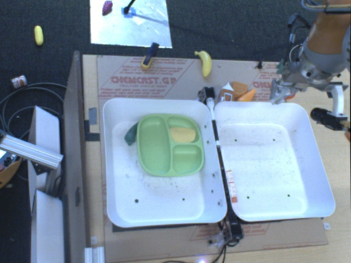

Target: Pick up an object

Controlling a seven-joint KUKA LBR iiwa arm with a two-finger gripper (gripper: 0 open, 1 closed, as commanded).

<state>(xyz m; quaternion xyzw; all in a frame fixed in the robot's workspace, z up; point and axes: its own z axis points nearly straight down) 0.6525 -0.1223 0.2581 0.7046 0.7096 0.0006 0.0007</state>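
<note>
In the left bin (120,201) lies a green divided plate (159,152) with a yellow object (182,133) in its upper right compartment. A dark green object (131,133) peeks out from under the plate's left edge. My gripper (278,95) hangs over the far right corner of the right bin (274,201), near the bin's back rim. The grey arm with its orange band (327,29) rises behind it. Nothing shows between the fingers.
Behind the bins on the cardboard lie a yellow banana (205,62), an orange piece (245,93) and a yellow-handled tool (148,56). A reflective sheet (131,15) with a purple item (107,7) lies further back. Cables sit at the left.
</note>
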